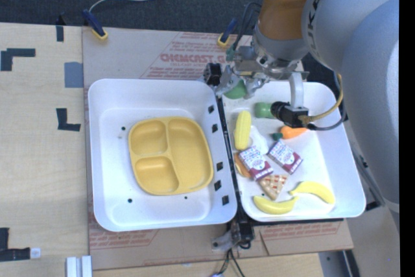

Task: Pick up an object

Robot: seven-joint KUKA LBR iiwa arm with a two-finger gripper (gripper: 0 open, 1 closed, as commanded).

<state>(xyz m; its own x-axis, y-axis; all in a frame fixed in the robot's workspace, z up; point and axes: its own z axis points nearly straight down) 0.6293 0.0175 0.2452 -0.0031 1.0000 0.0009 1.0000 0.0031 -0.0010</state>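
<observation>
Pincer over right bin's far corner | grip state unclear (green item beneath)

- We see a green object at the right bin's far left corner, partly hidden.
- We see a yellow corn cob lying lengthwise just inside the left wall.
- Two bananas lie by the near edge.

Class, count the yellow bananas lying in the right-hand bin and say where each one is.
3. One banana lies upright near the bin's left wall; two sit at the front edge, one left of the other. The arm may hide more.
</observation>
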